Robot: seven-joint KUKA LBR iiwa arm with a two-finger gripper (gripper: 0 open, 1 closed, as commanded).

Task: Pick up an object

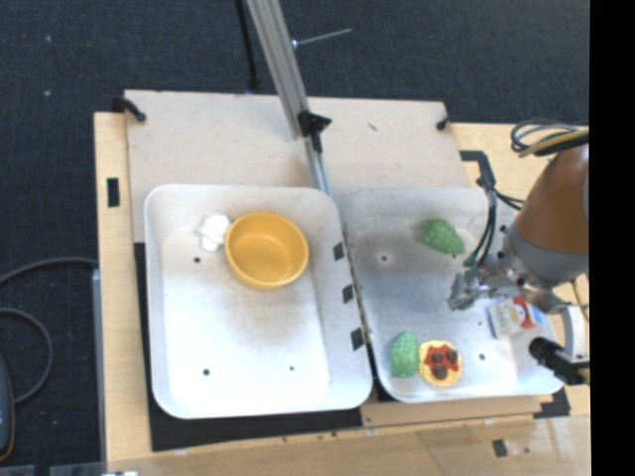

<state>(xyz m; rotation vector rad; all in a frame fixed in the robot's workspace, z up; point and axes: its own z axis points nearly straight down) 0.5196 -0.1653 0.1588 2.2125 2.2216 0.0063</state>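
1. Left bin (179, 365): yellow bowl (266, 250) and small white object (212, 231) touching it crowd the upper part; lower half open floor.
2. Right bin (397, 266): green piece (442, 235) near top, second green piece (404, 353) just beside red-and-yellow item (441, 362) at bottom edge; middle strip between them clear.
3. Slanted metal pole (283, 58) overhangs the bins' upper junction.

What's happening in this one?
The arm's gripper is low over the right bin, nothing visibly between its fingers. That bin holds two green pieces and a small yellow dish of red bits. The left bin has a yellow bowl beside a white lump.
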